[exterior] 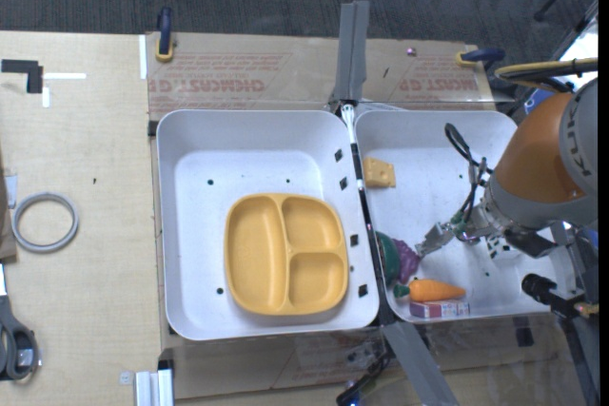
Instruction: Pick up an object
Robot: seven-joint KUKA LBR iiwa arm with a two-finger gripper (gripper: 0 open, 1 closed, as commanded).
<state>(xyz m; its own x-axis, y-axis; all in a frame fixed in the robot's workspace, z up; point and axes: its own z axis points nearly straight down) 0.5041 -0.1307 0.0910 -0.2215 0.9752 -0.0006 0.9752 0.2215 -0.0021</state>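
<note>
Gripper [440, 239] low in the right bin [419, 133], finger state impossible to tell. Just below, near the front wall: smooth tapered carrot [436, 290], probably light, stiff plastic, slippery; best taken across its thick middle. Beside it, purple-green vegetable [398, 256]; farther back, cheese wedge [380, 173]. Left bin: glossy yellow divided plate [285, 254].

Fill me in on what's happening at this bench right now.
A grey arm with an orange band reaches from the right into the right bin, its tool low near a purple item and an orange carrot. A yellow cheese piece lies farther back. The left bin holds a yellow divided plate. Nothing looks lifted yet.
</note>
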